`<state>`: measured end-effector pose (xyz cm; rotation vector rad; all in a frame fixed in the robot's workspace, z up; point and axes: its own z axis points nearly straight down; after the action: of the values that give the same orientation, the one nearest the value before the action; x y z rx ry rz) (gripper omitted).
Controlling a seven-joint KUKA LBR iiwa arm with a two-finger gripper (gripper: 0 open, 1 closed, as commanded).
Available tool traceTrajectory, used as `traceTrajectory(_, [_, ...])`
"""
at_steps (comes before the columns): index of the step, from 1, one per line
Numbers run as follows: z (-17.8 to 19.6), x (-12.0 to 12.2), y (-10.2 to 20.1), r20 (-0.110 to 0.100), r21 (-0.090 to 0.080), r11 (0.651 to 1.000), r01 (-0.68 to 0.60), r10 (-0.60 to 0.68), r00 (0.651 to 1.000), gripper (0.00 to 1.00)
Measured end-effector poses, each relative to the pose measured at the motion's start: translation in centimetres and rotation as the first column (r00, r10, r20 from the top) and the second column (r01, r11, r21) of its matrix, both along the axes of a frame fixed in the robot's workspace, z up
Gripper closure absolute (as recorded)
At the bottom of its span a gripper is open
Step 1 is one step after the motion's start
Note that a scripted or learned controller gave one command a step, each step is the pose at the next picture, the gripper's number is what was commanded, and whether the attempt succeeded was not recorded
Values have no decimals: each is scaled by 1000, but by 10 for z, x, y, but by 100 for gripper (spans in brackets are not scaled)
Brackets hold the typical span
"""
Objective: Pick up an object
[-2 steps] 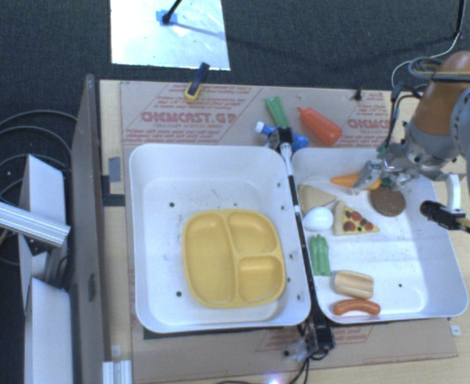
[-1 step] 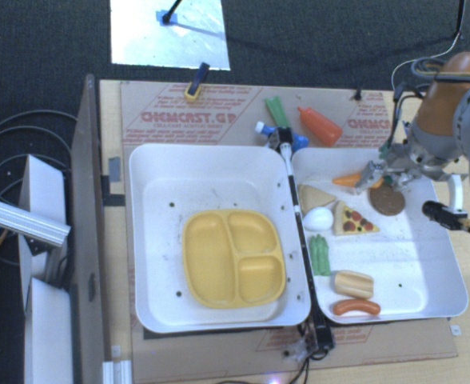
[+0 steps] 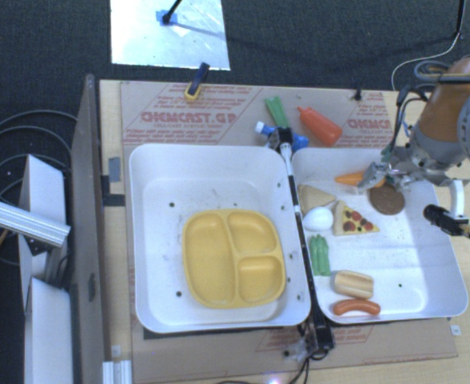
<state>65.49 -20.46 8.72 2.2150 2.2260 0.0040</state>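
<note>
A cardboard-lined bench bears the right-hand shallow white bin (image 3: 439, 290); the gripper (image 3: 381, 176) hangs just above its round brown cookie (image 3: 388, 200), beside an orange carrot wedge (image 3: 349, 179). Approach stage, I'd say; next, a straight descent. Its grip I cannot tell.

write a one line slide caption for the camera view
KUKA arm lowers its gripper over toy food in the right bin, near a brown disc; a yellow divided tray sits in the left bin.

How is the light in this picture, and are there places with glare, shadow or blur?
In the camera view, light is bright and even over both bins; the shiny sheet at the top glares nearly white. The yellow tray casts only a faint shadow in the left bin. The gripper looks soft, its fingers hard to read, beside the brown disc.
</note>
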Motion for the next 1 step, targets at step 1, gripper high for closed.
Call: traceTrajectory(1, [1,-48,65,6,-5,1000,-1,1,1000,0])
